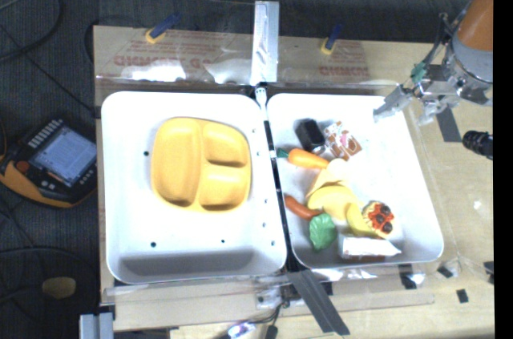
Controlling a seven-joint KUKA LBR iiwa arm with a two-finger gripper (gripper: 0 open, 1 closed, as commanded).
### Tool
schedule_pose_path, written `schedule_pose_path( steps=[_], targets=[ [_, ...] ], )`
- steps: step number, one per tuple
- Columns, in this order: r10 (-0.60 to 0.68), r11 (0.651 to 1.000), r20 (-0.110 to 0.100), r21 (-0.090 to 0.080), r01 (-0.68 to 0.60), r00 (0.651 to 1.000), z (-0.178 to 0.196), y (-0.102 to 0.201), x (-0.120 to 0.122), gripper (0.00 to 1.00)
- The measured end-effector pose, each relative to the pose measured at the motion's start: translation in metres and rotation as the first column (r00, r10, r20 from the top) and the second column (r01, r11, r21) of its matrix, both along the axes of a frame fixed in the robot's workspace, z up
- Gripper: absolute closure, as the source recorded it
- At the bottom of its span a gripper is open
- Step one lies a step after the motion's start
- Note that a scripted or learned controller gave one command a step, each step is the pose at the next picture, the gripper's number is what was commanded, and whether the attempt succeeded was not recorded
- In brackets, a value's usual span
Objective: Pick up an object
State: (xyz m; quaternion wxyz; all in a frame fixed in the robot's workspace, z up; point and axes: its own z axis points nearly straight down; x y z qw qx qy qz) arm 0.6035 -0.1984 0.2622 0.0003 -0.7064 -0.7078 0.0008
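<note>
Two shallow white bins are seen side by side on the bench. In the left bin (120,193) a yellow divided tray (200,163) is laid near the middle. The right bin (421,193) is crowded with small things: a black block (309,131) near the back, with a red and white packet (343,139) just beside it; an orange carrot (308,159) lying crosswise in front of them; a yellow banana-like piece (337,197) in the middle; a red sausage-shaped piece (297,207) to its left; a green piece (322,232) in front; a yellow and red toy (377,217) to the right; and a white flat card (369,248) against the front wall.

The gripper (393,105) is held above the right bin's far right corner, well apart from the things in it. Whether it is open or closed cannot be told from this view. Nothing is seen held in it.

A handheld control pad (58,157) is seen on the floor, left of the bench.
</note>
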Motion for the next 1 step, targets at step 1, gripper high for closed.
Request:
schedule_pose_path(
  steps=[1],
  targets=[
    [0.033,0.999,0.018,-0.004,-0.033,0.999,-0.1414,0.0397,0.0387,0.0]
  ],
)
